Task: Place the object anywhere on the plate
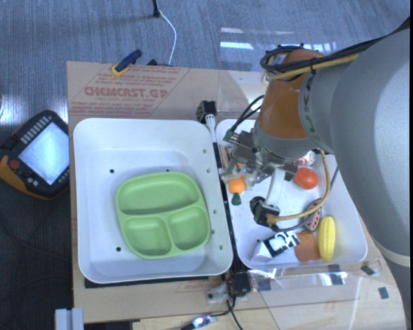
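Camera view shows the gripper [242, 177] low over the left edge of the right bin [344, 253], its fingers closed on a small orange carrot-like toy [236, 185] with a green tip, held just beside the divider between the bins. The green three-compartment plate [164, 213] lies in the left bin [96, 143], apart from the toy. A yellow corn cob [327, 236] and an orange-red tomato [305, 178] rest in the right bin.

Green three-compartment plate [164, 213] flat in left bin; small orange carrot-like object [236, 185] in right bin.
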Available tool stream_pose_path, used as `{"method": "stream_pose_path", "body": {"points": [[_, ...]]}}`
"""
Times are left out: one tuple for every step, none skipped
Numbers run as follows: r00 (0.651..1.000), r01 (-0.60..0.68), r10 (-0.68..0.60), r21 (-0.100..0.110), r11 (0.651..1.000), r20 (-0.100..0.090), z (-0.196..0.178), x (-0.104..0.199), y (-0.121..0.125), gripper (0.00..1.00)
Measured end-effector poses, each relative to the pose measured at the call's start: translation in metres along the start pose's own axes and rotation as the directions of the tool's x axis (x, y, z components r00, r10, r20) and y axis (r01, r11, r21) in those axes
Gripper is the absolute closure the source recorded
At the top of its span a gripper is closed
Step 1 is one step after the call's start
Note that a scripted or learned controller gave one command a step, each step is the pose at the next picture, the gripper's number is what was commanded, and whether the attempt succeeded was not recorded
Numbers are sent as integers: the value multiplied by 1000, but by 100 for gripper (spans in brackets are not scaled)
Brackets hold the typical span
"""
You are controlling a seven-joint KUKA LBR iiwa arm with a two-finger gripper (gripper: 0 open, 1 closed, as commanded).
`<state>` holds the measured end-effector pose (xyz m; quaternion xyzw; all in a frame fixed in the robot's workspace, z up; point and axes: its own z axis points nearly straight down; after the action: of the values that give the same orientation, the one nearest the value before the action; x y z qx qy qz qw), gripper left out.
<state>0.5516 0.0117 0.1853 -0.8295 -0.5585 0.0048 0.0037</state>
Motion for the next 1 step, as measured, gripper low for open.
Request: {"method": "stream_pose_path", "body": {"points": [[983,-184,184,-3,983,-1,-39,34,-90,100]]}}
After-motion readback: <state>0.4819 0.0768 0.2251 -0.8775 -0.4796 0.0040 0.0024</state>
